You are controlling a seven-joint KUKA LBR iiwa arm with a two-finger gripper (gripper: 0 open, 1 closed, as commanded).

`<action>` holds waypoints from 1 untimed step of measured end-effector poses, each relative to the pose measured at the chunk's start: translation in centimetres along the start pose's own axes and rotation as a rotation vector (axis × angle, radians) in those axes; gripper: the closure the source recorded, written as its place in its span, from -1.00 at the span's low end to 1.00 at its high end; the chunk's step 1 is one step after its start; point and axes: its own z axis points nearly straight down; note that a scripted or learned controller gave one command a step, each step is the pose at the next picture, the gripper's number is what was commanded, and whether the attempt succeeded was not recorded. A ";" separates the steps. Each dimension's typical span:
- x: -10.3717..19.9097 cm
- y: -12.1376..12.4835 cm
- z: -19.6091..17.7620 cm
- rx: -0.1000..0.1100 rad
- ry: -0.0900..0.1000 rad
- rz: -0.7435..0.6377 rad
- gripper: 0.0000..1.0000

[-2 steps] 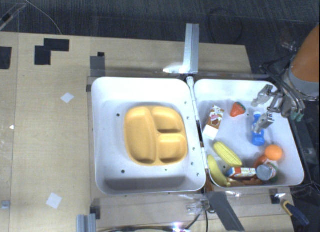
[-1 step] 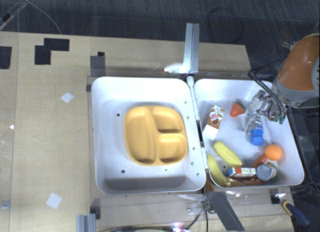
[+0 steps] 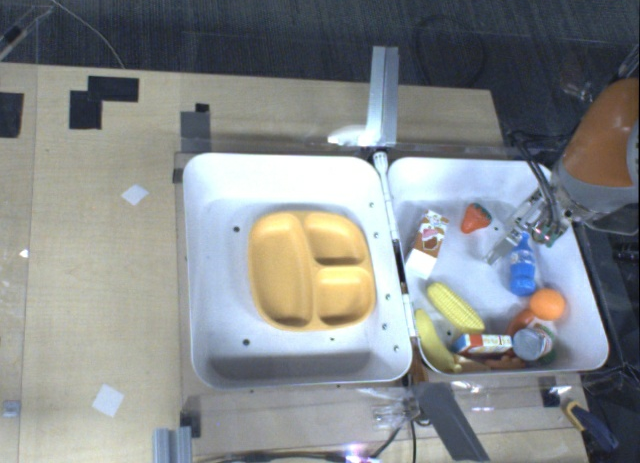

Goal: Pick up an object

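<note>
Presumably approach stage: gripper over right bin above blue bottle (finger state indiscernible), likely pick target

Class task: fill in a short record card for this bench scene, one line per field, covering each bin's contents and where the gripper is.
left bin: a yellow divided tray
right bin: blue bottle, orange, corn cob, banana, strawberry-like toy, small carton
gripper: over the right bin, just above the blue bottle
gripper grasp: cannot be judged
arm: enters from the right
</note>
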 end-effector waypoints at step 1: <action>7.8 0.5 -4.8 -0.002 0.000 0.100 -1.00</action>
